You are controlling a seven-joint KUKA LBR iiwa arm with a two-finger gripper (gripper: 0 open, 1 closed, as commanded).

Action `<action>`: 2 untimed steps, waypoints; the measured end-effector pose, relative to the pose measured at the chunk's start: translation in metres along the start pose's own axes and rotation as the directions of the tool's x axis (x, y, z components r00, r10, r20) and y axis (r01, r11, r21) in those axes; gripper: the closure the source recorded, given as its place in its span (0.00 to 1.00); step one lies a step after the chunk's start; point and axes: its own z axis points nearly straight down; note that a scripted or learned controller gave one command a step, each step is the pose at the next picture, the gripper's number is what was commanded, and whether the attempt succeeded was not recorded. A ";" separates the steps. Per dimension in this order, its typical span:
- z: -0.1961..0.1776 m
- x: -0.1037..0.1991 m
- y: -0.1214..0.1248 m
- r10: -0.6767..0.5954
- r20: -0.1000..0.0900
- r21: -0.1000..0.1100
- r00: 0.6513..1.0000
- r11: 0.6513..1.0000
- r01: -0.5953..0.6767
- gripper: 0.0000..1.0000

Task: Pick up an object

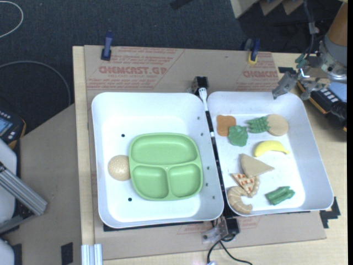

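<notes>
The gripper (287, 84) hangs over the far right corner of the right bin (315, 148), its fingers spread apart and nothing between them. It sits above the bin's rim rather than down among the toys.

Just below and a little left of the gripper lies a round tan bun (277, 125), touching a leafy green piece (257, 125). Further left from there sit a green broccoli-like lump (238, 136) and an orange piece (225, 125), close together. Below the bun, nearer the middle of the bin, is a yellow banana (271, 147). Beyond that, well away from the gripper toward the near edge, are a tan wedge (254, 165), a pizza slice (245, 183), what looks like a croissant (239, 200), though it is hard to be sure from here, and a green bean pod (279, 194).

The left bin (110, 120), far to the gripper's left, holds a green divided plate (165, 165) with a pale round cookie (118, 167) touching its left edge. Both bins rest on the desk (138, 68), whose cardboard-coloured sheet is held by a blue clamp (107, 46) and a yellow clamp (254, 51).
</notes>
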 end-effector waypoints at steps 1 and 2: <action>0.127 0.071 -0.081 -0.002 -0.008 0.019 1.000 1.000 0.002 0.00; 0.155 0.081 -0.138 0.000 0.000 -0.004 1.000 1.000 0.000 0.00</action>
